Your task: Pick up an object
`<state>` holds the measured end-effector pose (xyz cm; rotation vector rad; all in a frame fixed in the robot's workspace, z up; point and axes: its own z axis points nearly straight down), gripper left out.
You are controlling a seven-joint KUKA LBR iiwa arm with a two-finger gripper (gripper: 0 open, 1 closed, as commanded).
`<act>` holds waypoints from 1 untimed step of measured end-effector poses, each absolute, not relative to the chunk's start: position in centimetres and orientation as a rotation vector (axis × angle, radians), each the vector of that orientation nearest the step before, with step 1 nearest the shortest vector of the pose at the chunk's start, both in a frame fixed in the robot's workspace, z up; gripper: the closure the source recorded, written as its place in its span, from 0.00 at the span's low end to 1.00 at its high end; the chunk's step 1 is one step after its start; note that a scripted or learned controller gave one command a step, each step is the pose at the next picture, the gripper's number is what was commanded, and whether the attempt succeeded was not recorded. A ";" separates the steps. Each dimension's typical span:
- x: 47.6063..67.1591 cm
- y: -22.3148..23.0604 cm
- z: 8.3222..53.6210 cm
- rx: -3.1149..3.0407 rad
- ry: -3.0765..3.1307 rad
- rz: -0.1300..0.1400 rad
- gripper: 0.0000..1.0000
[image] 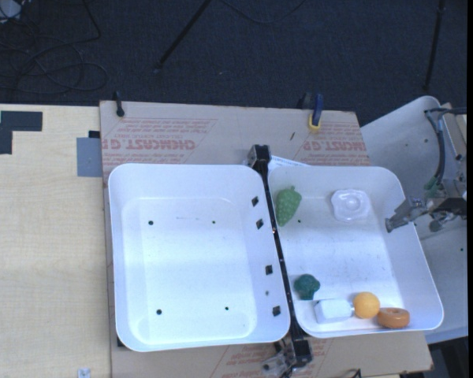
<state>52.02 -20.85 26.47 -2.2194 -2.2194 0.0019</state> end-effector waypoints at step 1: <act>54.8 -13.0 16.2 -2.204 -2.220 0.005 0.00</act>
